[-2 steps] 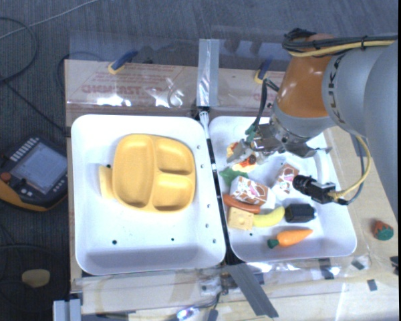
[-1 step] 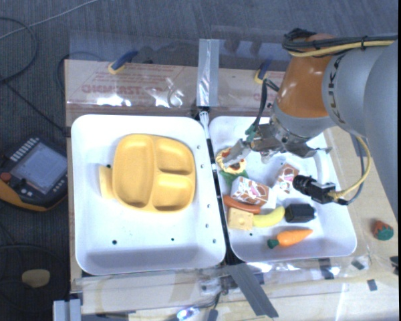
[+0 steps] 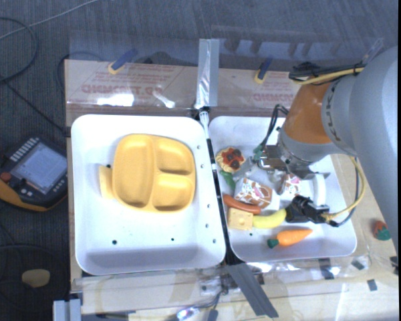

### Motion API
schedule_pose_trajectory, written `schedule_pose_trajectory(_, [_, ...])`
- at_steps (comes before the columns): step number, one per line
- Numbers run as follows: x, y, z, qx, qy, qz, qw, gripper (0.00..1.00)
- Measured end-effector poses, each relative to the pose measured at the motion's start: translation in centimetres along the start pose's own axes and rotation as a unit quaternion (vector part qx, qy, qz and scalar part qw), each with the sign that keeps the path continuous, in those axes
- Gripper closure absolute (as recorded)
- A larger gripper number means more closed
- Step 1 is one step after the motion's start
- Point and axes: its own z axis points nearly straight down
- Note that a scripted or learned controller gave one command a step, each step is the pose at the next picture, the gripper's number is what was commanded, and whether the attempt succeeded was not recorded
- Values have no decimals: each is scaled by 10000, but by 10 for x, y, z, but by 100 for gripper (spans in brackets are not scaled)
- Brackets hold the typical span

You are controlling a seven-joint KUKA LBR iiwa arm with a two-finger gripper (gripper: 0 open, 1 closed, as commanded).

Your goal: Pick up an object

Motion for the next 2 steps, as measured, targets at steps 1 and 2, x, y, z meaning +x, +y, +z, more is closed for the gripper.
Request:
schedule_pose_trajectory(1, [-4, -98, 1, -50, -2, 144, 9999, 0])
schedule_pose_trajectory(2, [6, -41, 2, -47, -3, 549, 9985, 0])
